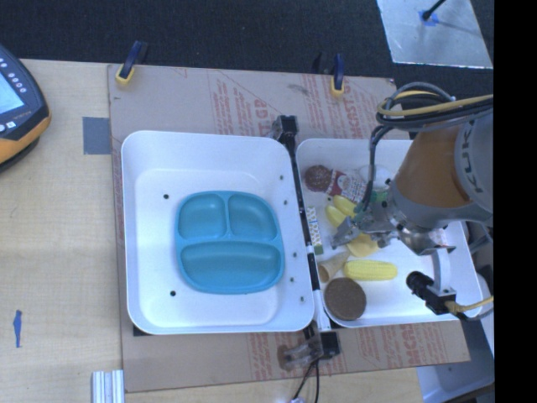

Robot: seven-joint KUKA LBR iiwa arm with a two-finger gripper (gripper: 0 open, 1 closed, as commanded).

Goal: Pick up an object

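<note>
Yellow toy food sat clustered in the right bin, taken as landmark. Gripper was low near that bin's left-centre, over the yellow pieces, reaching in from the bin's right side under the orange-banded wrist. Finger state: cannot tell, the tips blurred into the clutter, nothing seen clearly between them.

Key relation: corn cob lay just below-right of the gripper tip, long axis roughly left-right across the bin, close beside the tool but apart from it as far as I could judge. Yellow pieces lay directly under or touching the tip; which one, unclear.

Right bin contents: brown round disc at its near-left corner, dark reddish item with a wrapper at its far-left, tan cone-like piece by its left wall, the corn, and about 2 or 3 yellow pieces.

Left of the right bin, the left bin held 1 blue 3-compartment plate, with nothing in its compartments.

Judgement: grasp attempt at the yellow cluster, pick not yet confirmed.
</note>
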